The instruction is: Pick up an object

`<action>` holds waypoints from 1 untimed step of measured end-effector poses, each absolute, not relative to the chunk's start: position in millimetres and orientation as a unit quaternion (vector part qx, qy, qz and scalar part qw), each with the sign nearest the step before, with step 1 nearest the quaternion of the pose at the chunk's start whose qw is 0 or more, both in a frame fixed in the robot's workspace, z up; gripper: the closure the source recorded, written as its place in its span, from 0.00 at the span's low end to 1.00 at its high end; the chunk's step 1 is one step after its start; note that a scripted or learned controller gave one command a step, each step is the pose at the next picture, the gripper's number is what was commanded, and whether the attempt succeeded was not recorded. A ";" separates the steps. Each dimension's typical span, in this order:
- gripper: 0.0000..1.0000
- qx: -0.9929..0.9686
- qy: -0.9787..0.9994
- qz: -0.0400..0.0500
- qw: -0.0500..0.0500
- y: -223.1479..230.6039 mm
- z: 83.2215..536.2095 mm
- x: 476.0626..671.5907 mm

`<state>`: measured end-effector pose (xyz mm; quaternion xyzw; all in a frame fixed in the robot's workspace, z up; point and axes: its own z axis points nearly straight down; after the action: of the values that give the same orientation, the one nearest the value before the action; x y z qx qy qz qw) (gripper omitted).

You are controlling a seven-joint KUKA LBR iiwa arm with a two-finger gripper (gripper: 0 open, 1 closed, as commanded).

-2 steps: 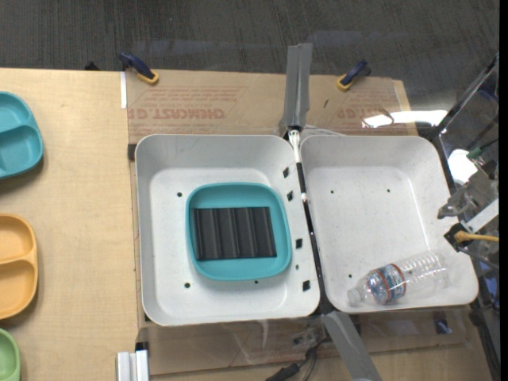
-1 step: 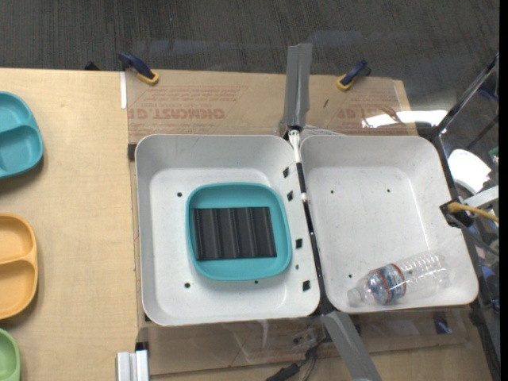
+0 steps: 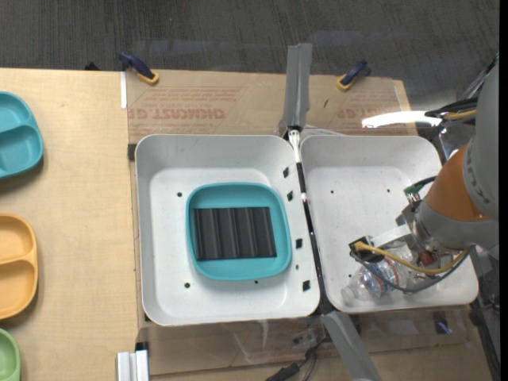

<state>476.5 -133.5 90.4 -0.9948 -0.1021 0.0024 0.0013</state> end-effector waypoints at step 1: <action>1.00 -0.995 -0.102 0.005 0.002 -134.3 98.1 475.5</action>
<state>475.5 -134.3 98.1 -0.9947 -0.1024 0.0047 0.0021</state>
